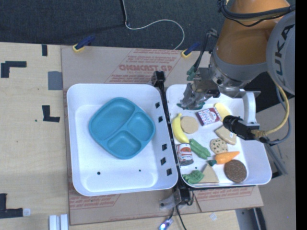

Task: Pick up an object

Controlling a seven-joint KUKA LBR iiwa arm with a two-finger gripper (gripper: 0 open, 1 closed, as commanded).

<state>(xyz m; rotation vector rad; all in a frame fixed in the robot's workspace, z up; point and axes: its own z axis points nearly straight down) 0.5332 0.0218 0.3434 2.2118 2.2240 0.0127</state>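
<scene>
The right white bin [261, 178] holds several toy foods. Among them are a banana [179, 128], a tan round biscuit [190, 125], a red packet [207, 116], a yellow piece [222, 110], a green pickle [199, 149], a small can [184, 154], a carrot [225, 157] and a dark brown cookie [235, 170]. My gripper [191, 101] hangs over the far left part of this bin, just above the banana's top end and the biscuit. Nothing shows held in it.
A blue divided plate [122, 127] lies in the left white bin [79, 176]. A black clip rail [164, 128] runs between the two bins. A black hose fitting [237, 124] on the arm hangs over the right bin. A white cable [153, 25] lies behind the bins.
</scene>
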